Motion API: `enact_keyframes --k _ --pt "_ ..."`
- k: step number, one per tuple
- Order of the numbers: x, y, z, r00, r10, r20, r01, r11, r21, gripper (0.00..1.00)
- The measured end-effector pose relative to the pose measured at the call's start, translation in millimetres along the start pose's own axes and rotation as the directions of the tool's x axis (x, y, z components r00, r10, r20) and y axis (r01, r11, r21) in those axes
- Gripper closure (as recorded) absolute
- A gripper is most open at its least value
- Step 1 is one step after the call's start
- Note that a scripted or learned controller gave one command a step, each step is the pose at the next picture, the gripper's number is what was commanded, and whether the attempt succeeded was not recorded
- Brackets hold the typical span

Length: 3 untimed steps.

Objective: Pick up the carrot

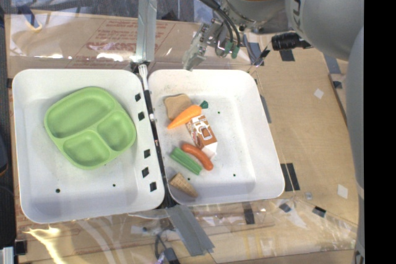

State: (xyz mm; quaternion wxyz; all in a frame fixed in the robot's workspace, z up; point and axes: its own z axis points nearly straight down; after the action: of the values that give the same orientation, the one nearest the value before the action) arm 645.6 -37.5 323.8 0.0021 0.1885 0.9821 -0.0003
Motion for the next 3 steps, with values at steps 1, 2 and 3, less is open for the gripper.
enact_keyframes --k 1,2,3 --pt "0 9 0 0.975 0.224 0.0 -0.224 0.975 0.0 1.0" --pt "17 30 35 0.759 0.651 -0.004 -0.651 0.759 0.007 1.0" --pt "7 47 43 0.402 0.916 -0.001 -0.916 0.402 0.006 1.0"
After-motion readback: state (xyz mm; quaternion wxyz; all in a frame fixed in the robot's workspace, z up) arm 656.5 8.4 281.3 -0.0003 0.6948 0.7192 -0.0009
